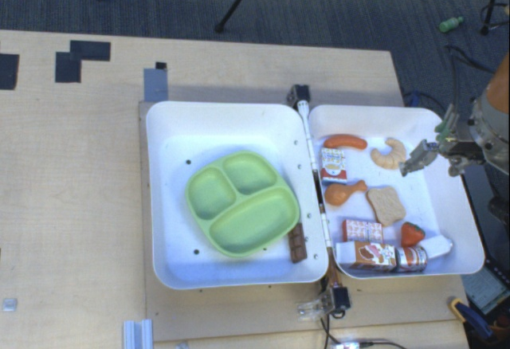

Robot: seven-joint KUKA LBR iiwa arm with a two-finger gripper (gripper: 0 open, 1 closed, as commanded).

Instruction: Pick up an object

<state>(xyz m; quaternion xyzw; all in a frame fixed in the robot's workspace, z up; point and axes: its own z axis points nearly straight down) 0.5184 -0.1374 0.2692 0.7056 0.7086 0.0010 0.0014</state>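
The right bin (446, 204) holds several toy foods: a red sausage (344, 142), a tan croissant (390, 153), a small red-and-white carton (334, 164), an orange drumstick (344, 193), a bread slice (386, 205), a red box (362, 229), a strawberry (412, 233) and a labelled bottle lying on its side (382, 257). My gripper (434, 162) hangs over the bin's right side, just right of the croissant. It is open and nothing sits between its fingers. One dark finger (416, 158) points toward the croissant.
The left bin (167, 148) carries a green divided plate (243, 202) and a brown bar (296, 244) by the divider. A black clamp (300, 92) sits at the top of the bins' joint. Cables and a clip (331, 301) lie at the front edge.
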